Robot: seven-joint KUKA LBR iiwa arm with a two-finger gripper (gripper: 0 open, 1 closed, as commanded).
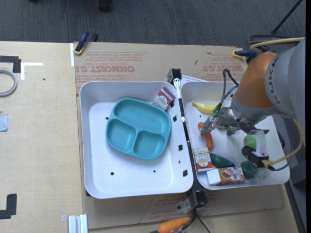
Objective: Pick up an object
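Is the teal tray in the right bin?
No, the teal tray lies in the left bin; the right bin holds the small items.

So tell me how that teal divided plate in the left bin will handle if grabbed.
The teal plate looks rigid, probably light plastic. It is broad and lies flat in the left bin, so only its thin rim suits the gripper. Its smooth surface may slip.
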